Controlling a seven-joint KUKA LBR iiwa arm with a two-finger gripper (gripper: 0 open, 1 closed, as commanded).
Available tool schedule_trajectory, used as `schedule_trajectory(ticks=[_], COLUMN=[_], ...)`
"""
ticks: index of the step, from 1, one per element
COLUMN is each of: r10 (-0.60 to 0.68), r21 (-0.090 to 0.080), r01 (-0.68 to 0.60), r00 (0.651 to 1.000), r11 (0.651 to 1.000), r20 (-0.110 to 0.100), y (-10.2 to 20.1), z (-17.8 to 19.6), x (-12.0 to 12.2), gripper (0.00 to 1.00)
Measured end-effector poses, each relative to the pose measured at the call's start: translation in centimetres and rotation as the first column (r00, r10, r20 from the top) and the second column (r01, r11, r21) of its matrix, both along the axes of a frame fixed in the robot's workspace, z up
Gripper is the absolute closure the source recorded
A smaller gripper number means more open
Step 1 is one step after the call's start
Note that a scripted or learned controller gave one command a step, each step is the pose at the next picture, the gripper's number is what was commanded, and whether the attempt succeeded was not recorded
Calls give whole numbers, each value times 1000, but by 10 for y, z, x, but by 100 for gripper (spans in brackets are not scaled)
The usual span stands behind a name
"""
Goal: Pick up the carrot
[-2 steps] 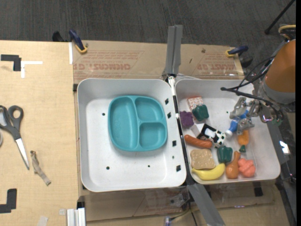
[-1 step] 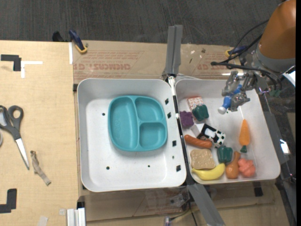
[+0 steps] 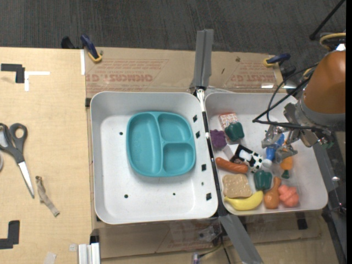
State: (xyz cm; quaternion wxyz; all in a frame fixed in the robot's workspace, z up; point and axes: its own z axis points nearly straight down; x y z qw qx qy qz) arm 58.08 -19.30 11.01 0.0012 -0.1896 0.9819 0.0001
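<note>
The carrot [image 3: 271, 197] lies low in the right bin [image 3: 319, 172], at about five o'clock from the bin's middle, close to the near wall. It shows as a stubby orange piece with a green top [image 3: 263, 179] at its eleven o'clock end. A banana [image 3: 245, 202] lies just beside it at nine o'clock, a pink toy [image 3: 288, 196] just beside it at three o'clock, and a slice of bread [image 3: 237, 185] a little further off at ten o'clock.

The gripper [image 3: 280, 147] hangs over the bin at about twelve o'clock from the carrot, above a blue piece [image 3: 274, 147] and the clutter around it. Whether it is parted or closed cannot be told from here, and nothing can be seen held in it.

The carrot looks like moulded toy food, so it is probably light, stiff and smooth, and likely to slide or roll under a pinch that lands off centre. The orange body seems the best place to take hold, squeezed across its narrow width. With neighbours crowding at three and nine o'clock, there may be little room to either side, so closing along the twelve-to-six line could suit better.
</note>
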Motion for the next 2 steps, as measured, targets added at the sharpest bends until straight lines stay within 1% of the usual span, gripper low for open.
schedule_trajectory(ticks=[1,2], r10=[136,217], r21=[3,0], r01=[-136,-217], r00=[991,976], r11=[991,976], r20=[8,2], y=[-24,-28], z=[7,142], x=[-90,-81], gripper=[100,100])
